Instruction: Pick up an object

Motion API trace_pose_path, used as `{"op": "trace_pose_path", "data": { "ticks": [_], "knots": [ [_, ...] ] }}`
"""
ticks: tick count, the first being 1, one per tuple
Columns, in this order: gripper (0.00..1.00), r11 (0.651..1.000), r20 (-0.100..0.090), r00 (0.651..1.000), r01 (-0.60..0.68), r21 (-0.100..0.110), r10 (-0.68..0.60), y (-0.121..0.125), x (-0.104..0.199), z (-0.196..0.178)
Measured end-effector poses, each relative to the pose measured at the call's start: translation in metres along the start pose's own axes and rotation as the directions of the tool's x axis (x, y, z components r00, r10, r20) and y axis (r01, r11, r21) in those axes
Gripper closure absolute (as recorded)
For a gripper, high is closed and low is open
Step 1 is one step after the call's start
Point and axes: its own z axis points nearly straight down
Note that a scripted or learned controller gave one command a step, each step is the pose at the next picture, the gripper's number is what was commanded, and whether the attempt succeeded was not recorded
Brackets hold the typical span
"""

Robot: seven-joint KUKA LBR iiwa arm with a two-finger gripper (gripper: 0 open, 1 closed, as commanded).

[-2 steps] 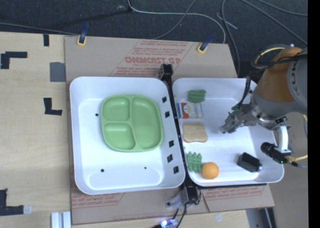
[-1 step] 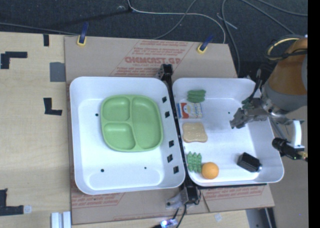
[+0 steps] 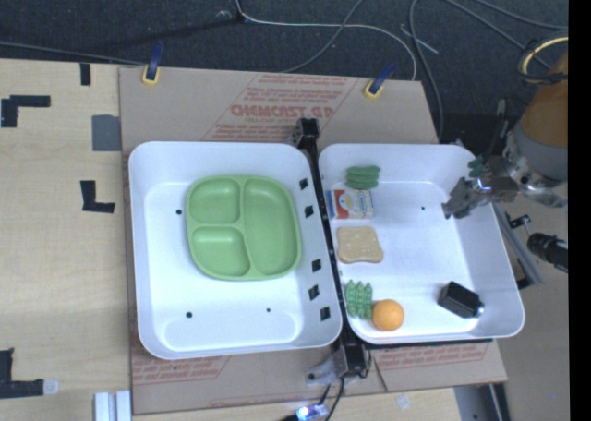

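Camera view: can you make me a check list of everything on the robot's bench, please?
Surface: two white bins side by side, left bin and right bin, on brown cardboard over a wooden bench.
Job's things: in the right bin, along its left wall, a green item, a small carton, a toast slice, a green leafy piece and an orange; a black block near the front right corner.
Clutter: green divided plate in the left bin.
Grippers: pincer over the right bin's right side, holding nothing.
Cables: thin cables across the dark floor behind.
Surroundings: two clamps at the cardboard's back edge; black tape marks on the bench.
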Motion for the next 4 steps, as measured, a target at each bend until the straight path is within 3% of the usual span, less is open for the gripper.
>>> {"op": "trace_pose_path", "data": {
  "ticks": [1, 3, 4],
  "knots": [
    [1.00, 1.000, 0.000, 1.000, 0.000, 0.000, 0.000, 0.002, 0.001, -0.064],
    [1.00, 1.000, -0.004, 1.000, 0.005, 0.007, -0.005, -0.024, 0.118, -0.056],
    [1.00, 1.000, -0.004, 1.000, 0.005, 0.009, -0.005, -0.021, 0.174, -0.041]
  ]
}}
